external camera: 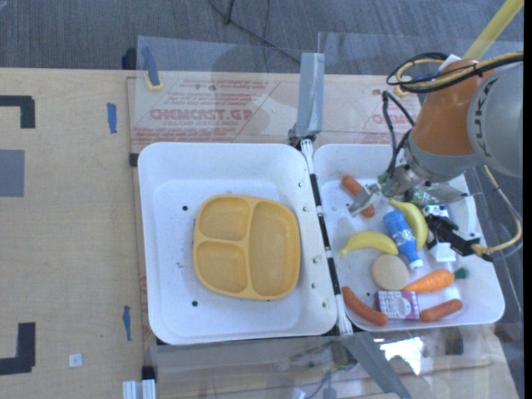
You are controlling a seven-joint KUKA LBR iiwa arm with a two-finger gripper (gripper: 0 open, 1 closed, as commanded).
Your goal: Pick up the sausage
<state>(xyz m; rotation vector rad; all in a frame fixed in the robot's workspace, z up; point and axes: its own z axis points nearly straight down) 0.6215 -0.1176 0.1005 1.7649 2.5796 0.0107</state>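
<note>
My hand (pixel 366 204) low in right bin (pixel 492 306), near sausage (pixel 353 185); finger state unclear; nothing lifted, grasp pending.

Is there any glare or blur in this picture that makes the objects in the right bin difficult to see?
In the camera view the lighting is even and soft. Pale reflections lie on the clear panel behind the bins, hazing its red print. The right bin is fairly sharp: the sausage, bananas and carrot read clearly. The gripper is small and slightly blurred.
</note>
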